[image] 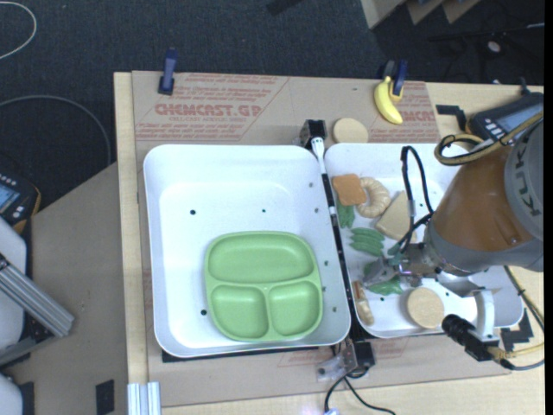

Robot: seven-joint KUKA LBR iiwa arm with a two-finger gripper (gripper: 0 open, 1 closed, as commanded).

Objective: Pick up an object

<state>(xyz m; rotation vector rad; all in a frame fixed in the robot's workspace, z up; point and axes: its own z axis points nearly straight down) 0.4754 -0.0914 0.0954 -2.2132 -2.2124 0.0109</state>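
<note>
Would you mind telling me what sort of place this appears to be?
Probably a robotics lab bench: a robot arm reaches over two white bins, one holding a green divided plate, the other toy food.

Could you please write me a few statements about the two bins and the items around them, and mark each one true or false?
1. The green divided plate lies in the left bin. True.
2. The banana lies inside the right bin. False: it rests on the bench beyond the bins, near a blue clamp.
3. The pincer is down in the right bin among the toy foods. True.
4. The arm reaches over the left bin. False: the grey arm is over the right bin.
5. A round tan disc lies in the right bin near its front edge. True.
</note>
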